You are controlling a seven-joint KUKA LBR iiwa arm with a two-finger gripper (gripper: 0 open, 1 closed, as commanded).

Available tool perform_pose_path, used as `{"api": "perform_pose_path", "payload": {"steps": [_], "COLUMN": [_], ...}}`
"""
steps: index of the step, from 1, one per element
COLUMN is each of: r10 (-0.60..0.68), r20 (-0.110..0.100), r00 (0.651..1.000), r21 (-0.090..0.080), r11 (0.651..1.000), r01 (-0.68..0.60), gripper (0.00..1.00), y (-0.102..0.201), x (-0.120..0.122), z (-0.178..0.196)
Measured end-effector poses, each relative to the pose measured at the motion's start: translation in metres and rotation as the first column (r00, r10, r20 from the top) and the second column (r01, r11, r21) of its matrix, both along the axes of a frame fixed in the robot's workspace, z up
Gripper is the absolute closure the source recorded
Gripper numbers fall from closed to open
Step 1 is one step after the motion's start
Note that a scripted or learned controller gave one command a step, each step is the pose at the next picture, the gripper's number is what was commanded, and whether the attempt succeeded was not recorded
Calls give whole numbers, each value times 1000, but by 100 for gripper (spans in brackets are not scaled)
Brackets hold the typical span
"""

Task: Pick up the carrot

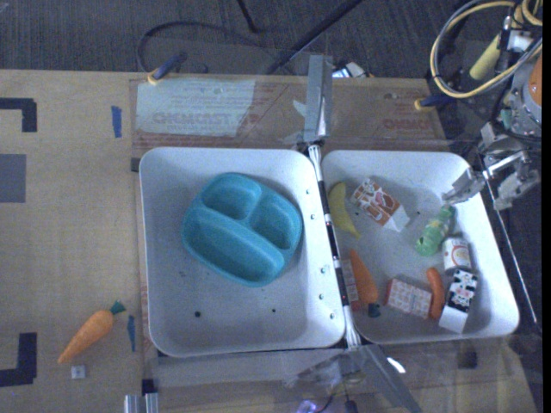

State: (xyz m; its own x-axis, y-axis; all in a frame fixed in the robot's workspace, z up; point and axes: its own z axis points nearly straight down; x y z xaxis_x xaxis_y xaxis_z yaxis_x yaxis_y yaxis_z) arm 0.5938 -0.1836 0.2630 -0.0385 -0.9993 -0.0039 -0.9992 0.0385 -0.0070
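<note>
A carrot (86, 335) lies on the bare worktop (69, 231) at eight o'clock, outside both bins, while the left bin (159, 231) carries a teal tray (243, 228). The right bin (405, 329) crowds a banana (343, 210), cartons and two orange pieces, one (362, 280) by the divider, likelier targets judging by reach. The pincer (482, 179) hangs at three o'clock over that bin's rim, pinching nothing; spread or pressed together, I cannot tell.

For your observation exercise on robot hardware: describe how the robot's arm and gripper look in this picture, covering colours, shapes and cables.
The arm enters at the upper right, its wrist end a cluster of grey and silver metal parts with a patch of orange at the picture's edge. Yellow and black cables loop in wide coils above it. The gripper is pale metallic, with thin angular parts reaching toward the right bin. The blur hides any markings.
</note>
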Motion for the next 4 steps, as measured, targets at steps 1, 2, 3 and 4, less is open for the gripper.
{"api": "perform_pose_path", "payload": {"steps": [1, 2, 3, 4], "r10": [509, 372, 648, 834], "r20": [-2, -6, -2, -2], "r00": [861, 928, 762, 551], "r21": [-3, 0, -3, -5], "r11": [861, 928, 762, 551], "r01": [-509, -372, -648, -834], "gripper": [0, 0, 0, 0], "y": [-39, -21, -15, 17], "x": [-4, -17, 7, 38], "z": [43, 21, 8, 4]}}
